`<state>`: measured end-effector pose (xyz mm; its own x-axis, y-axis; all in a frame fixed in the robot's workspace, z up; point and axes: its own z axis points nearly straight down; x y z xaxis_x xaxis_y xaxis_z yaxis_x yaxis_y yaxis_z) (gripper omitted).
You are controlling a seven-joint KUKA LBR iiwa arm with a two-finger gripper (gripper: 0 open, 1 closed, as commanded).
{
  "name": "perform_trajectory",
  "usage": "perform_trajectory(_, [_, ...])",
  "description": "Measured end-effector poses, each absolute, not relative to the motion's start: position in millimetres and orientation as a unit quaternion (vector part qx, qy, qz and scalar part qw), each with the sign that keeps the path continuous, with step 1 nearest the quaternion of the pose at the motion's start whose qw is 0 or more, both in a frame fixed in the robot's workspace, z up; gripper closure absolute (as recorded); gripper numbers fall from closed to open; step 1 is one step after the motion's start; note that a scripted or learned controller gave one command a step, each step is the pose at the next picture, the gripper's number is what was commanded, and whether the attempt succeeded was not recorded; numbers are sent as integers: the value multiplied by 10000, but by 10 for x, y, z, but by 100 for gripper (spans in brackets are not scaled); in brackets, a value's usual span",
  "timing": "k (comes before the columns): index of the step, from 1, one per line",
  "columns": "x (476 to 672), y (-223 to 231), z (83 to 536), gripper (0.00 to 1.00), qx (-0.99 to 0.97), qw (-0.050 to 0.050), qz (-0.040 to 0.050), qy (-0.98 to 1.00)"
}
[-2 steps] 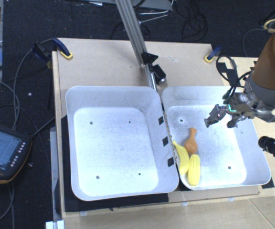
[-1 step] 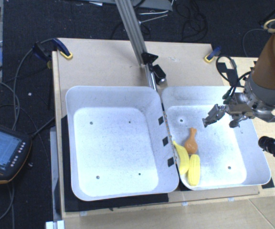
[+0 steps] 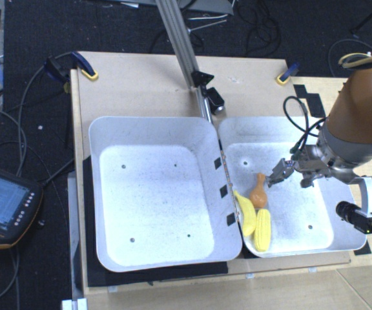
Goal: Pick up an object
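Right shallow white plastic bin [image 3: 315, 237] as landmark: against its left wall lie a yellow corn cob [image 3: 262, 230], a yellow banana-shaped piece [image 3: 245, 213] just left of it, and a small orange pear-shaped object [image 3: 258, 192] above them. The grey two-finger tool [image 3: 280, 173] sits over the bin's middle, just right of the orange object, apart from it. Finger spread: cannot tell; nothing seen between them.
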<state>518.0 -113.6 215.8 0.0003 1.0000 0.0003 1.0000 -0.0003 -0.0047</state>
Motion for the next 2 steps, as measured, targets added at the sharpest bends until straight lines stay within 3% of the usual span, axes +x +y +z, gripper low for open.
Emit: perform_trajectory(2, [5022, -1228, 1207, 0, -7074, 19, 15, -7068])
